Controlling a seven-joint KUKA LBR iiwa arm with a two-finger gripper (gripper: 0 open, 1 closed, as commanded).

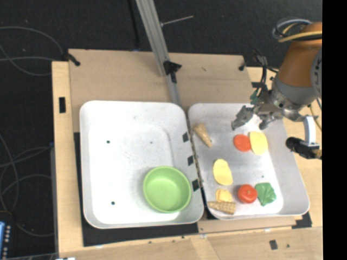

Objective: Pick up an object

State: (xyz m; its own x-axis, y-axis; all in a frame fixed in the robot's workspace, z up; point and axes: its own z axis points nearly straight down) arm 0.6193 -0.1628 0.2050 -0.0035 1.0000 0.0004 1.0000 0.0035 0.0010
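Claw (250,121) is hanging spread open and gripping nothing, over the right bin (217,115); approach step, I'd say; red piece (242,142) and yellow piece (258,143) are lying just below it; next comes lowering squarely onto one.

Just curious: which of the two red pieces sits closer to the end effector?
The red piece touching the yellow piece, just below the end effector; the other red one lies beside the green piece.

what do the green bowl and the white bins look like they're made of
The green bowl looks like matte moulded plastic: one even colour, soft sheen, rounded rim. The white bins look like thin formed plastic with rounded corners and a faintly speckled, dull surface. Neither can be confirmed by sight alone.
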